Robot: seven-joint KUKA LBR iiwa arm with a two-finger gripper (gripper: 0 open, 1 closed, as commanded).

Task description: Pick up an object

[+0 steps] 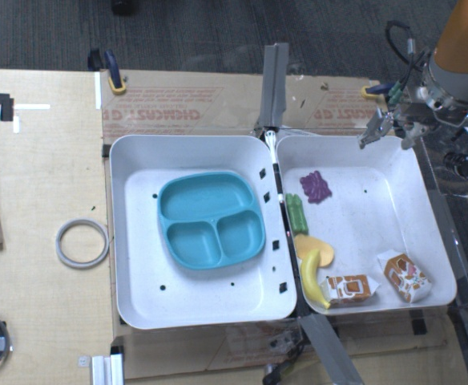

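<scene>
Hovering over the far right corner of the right bin (pixel 426 215), the gripper (pixel 388 127) with fingers apart, holding nothing. Lying in that bin: purple grapes (pixel 316 186), a green pepper (pixel 296 213), a banana (pixel 311 277), two snack packs (pixel 349 289) (pixel 405 277). Sitting in the left bin (pixel 130 215), a blue tray (pixel 211 220).
</scene>
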